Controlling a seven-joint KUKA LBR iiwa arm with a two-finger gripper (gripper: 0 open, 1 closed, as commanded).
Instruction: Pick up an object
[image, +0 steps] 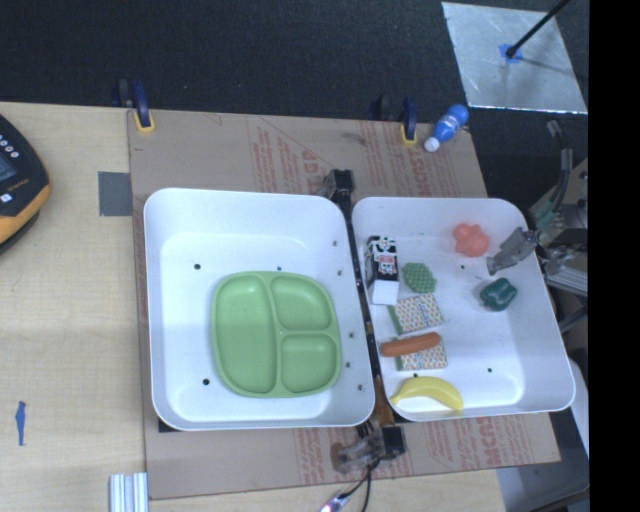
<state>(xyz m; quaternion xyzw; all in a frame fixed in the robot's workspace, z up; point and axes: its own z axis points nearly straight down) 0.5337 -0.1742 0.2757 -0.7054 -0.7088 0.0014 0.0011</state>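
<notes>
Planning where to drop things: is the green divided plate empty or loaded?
Empty. The green divided plate in the left bin shows three bare compartments.

At the view's right side the gripper (515, 250) and the arm behind it are cut off, leaving a grey blur of metal over the right bin's (540, 395) far rim; whether anything sits between its fingers cannot be told. A yellow and black device (18, 185) is sliced by the left edge, and the print on the small black and white carton (383, 260) is too fine to read. The cables and clamp (365, 455) below the bins blur together at the bottom edge, and the patterned packets (418, 315) under the sausage (411, 345) are partly covered.
</notes>
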